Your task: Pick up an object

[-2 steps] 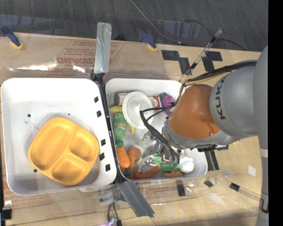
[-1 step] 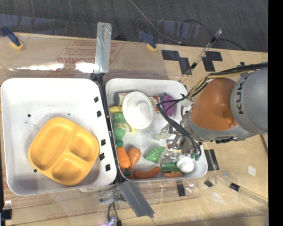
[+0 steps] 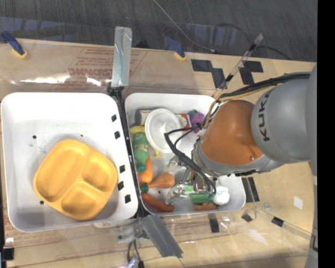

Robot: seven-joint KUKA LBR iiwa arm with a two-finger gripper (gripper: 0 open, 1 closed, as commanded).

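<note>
The right bin (image 3: 156,100) holds a pile of toy food: a white bowl (image 3: 159,128), a yellow and green piece (image 3: 139,144), an orange carrot-like piece (image 3: 146,172), a tan piece (image 3: 163,180), a red-brown sausage (image 3: 158,203) and a purple item (image 3: 196,117). My gripper (image 3: 191,190) is down in the near right part of this bin, among a green item (image 3: 201,198) and a white one (image 3: 221,196). The orange-banded wrist (image 3: 229,139) covers much of the bin's right side.
The left bin (image 3: 22,110) holds a yellow sectioned tray (image 3: 75,177). A grey divider strip (image 3: 121,54) runs between the bins at the back. Black cables (image 3: 176,144) loop over the right bin by the wrist.
</note>
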